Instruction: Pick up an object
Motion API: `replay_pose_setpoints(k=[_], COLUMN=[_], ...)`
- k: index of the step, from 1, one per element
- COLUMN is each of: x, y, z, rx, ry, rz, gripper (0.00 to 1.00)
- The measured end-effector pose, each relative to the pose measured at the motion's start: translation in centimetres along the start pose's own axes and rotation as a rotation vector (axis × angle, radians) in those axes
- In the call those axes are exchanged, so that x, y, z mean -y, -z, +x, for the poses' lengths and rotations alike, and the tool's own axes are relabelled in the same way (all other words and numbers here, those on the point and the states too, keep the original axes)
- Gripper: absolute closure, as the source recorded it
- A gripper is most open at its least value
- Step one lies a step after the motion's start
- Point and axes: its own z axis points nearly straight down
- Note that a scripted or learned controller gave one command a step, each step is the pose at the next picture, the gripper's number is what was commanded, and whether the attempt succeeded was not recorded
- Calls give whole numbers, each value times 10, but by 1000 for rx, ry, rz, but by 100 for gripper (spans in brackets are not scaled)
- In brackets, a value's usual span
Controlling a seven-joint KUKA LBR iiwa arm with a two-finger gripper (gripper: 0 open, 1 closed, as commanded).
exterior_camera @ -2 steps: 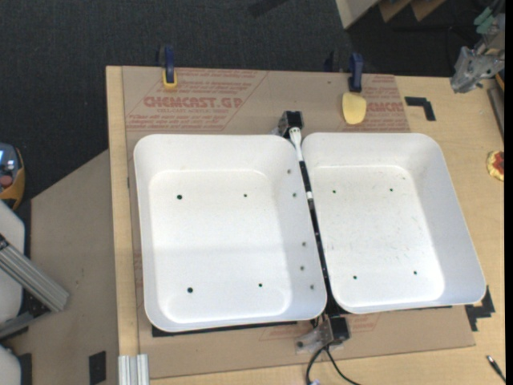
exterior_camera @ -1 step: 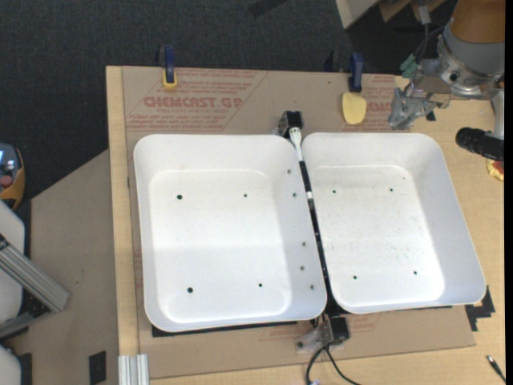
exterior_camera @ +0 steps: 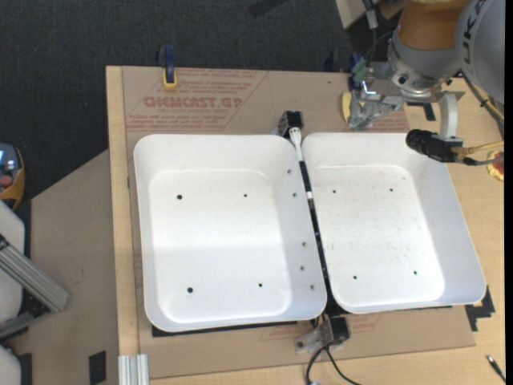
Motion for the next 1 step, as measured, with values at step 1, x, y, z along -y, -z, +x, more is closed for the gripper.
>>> replay_pose_setpoints(k=[1], x=[11], y=[57], z=[4], rx=[3], ry=[-4], rz=[-11], gripper=[100])
